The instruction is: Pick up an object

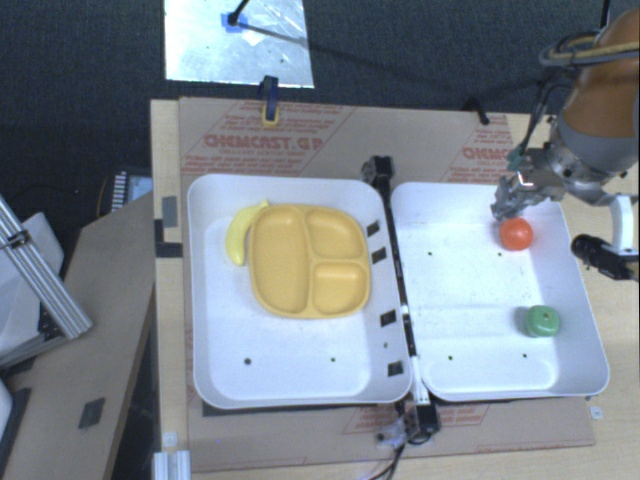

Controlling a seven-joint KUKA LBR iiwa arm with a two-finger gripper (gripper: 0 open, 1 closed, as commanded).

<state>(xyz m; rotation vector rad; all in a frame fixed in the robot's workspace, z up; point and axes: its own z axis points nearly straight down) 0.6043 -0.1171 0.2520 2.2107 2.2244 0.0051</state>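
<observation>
An orange-red ball [516, 235] lies in the right bin [470, 298] near its far right side. A green round object [542, 321] sits further forward in the same bin. My gripper [507, 204] hangs just above and to the left of the orange ball, fingers pointing down, close to it but with nothing visibly between them. In the left bin [215, 358] a yellow divided tray [305, 261] rests, with a yellow banana [238, 232] against its left edge.
The two bins meet at a black hinge strip [392, 268] in the middle. Cardboard [300, 133] lies under the bins. A shiny metal sheet [237, 28] lies beyond the bench. A metal frame [35, 278] stands at the left.
</observation>
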